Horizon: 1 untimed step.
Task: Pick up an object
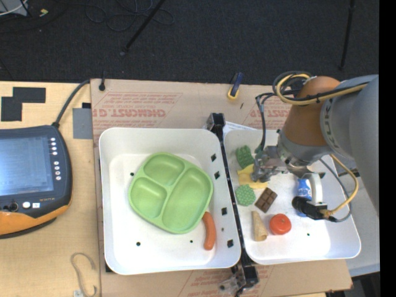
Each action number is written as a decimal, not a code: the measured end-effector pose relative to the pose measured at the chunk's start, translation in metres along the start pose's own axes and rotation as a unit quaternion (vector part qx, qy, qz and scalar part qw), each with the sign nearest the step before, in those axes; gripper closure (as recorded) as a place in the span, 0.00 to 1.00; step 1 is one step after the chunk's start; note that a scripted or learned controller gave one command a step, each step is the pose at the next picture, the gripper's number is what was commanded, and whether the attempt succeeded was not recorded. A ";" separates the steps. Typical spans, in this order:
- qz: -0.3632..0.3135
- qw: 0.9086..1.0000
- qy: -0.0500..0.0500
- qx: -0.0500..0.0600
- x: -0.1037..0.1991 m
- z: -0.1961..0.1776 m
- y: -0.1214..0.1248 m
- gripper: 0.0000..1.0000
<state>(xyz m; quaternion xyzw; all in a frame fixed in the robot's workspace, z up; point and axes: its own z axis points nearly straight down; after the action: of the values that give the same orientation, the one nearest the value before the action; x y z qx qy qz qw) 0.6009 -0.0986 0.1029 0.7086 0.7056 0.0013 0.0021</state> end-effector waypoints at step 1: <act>-0.002 1.000 0.000 0.001 -0.002 -0.063 0.004 1.00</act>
<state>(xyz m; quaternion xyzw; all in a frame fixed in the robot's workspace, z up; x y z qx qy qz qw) 0.6049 -0.1009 0.1659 0.7072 0.7070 0.0008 0.0010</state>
